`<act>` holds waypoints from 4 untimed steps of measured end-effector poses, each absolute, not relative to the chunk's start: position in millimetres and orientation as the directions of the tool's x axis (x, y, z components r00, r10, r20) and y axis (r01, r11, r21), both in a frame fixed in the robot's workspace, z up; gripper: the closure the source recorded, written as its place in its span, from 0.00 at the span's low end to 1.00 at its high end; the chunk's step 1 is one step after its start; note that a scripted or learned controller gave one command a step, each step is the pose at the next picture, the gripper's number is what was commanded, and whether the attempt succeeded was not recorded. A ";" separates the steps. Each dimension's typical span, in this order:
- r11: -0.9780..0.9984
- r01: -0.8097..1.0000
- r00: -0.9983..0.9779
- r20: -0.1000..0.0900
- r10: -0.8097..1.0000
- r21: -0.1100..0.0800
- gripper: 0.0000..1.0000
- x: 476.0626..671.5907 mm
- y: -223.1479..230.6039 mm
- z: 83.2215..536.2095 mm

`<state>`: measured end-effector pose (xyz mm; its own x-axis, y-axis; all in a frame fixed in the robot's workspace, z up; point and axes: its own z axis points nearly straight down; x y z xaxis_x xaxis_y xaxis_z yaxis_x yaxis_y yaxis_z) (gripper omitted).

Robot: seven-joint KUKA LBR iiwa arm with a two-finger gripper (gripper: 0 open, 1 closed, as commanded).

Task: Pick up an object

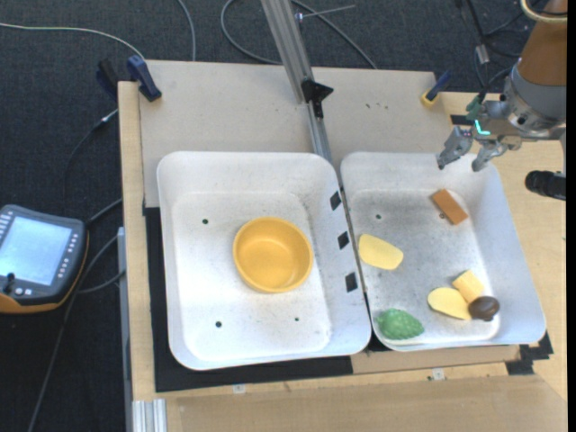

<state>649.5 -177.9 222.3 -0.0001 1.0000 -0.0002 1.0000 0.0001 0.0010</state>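
My gripper (465,157) hangs above the far edge of the right bin (513,241), open, with nothing between its fingers. Just below it in that bin lies a small orange-brown block (448,206). Further toward the front lie a pale yellow piece (380,252), a green leafy object (399,324), a yellow wedge (447,302), a yellow cylinder (468,285) and a dark brown round object (484,308). A yellow bowl (272,254) stands in the middle of the left bin (180,241).
A metal rail (297,52) runs down from the top to the gap between the bins. Blue clamps (144,77) hold the bench's far corners. A teach pendant (36,257) lies left of the bench, and cables cross the dark floor.
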 end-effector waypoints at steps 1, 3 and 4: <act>0.000 1.000 0.000 0.000 1.000 0.001 0.00 649.5 -177.9 222.3; 0.001 1.000 0.000 0.001 1.000 -0.005 0.00 653.8 -180.5 99.4; 0.001 1.000 -0.001 -0.001 1.000 0.002 0.00 654.6 -180.4 97.1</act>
<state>654.6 -180.4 97.1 -0.0007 1.0000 -0.0008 1.0000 0.0007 0.0021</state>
